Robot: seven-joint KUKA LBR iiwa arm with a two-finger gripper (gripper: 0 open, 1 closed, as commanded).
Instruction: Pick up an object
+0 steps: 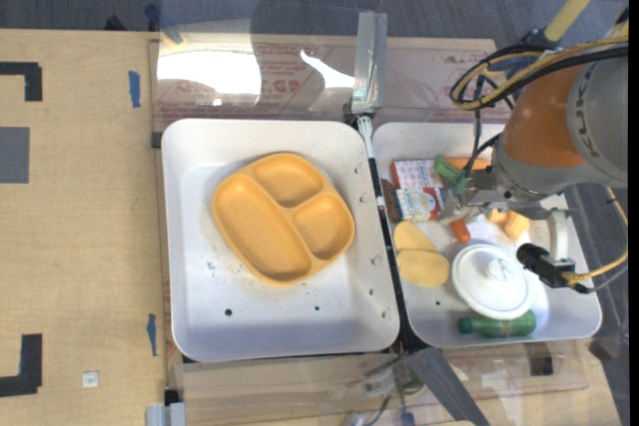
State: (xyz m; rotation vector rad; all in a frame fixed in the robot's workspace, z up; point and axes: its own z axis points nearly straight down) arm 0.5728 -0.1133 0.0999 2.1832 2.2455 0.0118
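The right bin [584,319] holds several small things. A red and white box [415,189] lies at its back left. Two yellow flat pieces [419,254] lie in front of the box. A white lidded pot [492,278] stands near the front, with a green piece [496,323] before it. A small red-orange piece [460,230] and a yellow-orange piece [515,225] lie near the middle. My gripper [467,202] hangs low over the middle of this bin, just right of the box, beside a green item [448,173]. Nothing is clearly seen held.
The left bin [190,314] holds a yellow divided plate [284,215]. A metal divider post [367,75] stands behind the gap between the bins. Black and yellow cables [499,80] loop off the arm above the right bin. Wooden bench surface lies to the left.
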